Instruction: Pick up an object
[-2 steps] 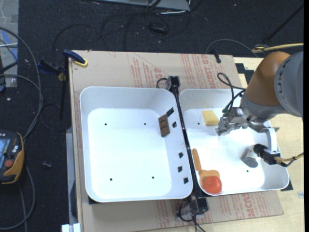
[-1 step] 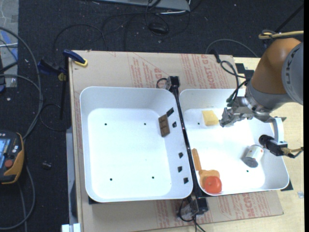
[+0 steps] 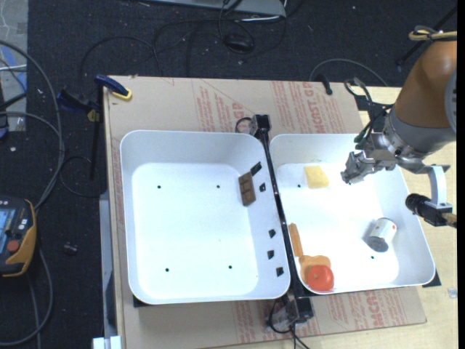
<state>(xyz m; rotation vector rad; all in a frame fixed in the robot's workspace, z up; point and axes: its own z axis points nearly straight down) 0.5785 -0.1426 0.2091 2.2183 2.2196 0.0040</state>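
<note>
Just left of my gripper (image 3: 354,171) lies a pale yellow foam block (image 3: 316,177), flat. Below it, a grey-white cylinder with a red end (image 3: 380,234) lies tipped. Further down-left sits an orange-handled brush with a red ball (image 3: 313,265).

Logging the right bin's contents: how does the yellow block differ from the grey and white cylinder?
The yellow block is flat-sided and pale yellow; the cylinder is round, grey and white. The block sits at the bin's far side, near the claw; the cylinder lies on its side nearer the front. Both rest in the right bin.
</note>
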